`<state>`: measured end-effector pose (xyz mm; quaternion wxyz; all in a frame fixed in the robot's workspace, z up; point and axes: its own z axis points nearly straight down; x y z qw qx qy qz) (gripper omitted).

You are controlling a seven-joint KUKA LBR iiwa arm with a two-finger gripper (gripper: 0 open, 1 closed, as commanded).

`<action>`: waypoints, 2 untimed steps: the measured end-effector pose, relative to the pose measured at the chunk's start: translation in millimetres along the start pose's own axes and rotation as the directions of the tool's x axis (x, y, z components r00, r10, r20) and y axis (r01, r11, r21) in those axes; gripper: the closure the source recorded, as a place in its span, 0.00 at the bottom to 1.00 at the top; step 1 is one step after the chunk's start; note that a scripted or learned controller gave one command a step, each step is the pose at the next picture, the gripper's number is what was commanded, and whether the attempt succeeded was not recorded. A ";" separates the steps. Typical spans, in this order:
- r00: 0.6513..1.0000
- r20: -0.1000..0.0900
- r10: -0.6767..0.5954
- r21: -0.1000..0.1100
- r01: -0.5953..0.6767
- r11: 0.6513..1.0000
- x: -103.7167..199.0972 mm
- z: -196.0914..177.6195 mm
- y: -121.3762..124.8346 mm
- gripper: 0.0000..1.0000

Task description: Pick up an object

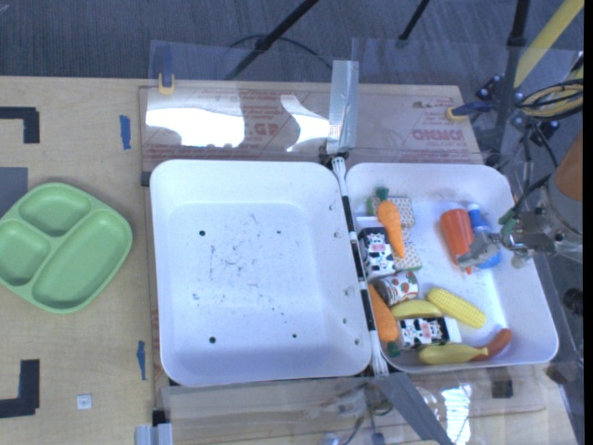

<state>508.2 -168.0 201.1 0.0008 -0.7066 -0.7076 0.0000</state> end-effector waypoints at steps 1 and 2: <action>0.994 0.001 -0.108 -0.001 0.108 0.994 -10.7 61.7 40.3 0.00; 0.996 0.003 -0.090 -0.003 0.090 0.996 -34.9 60.6 107.7 0.00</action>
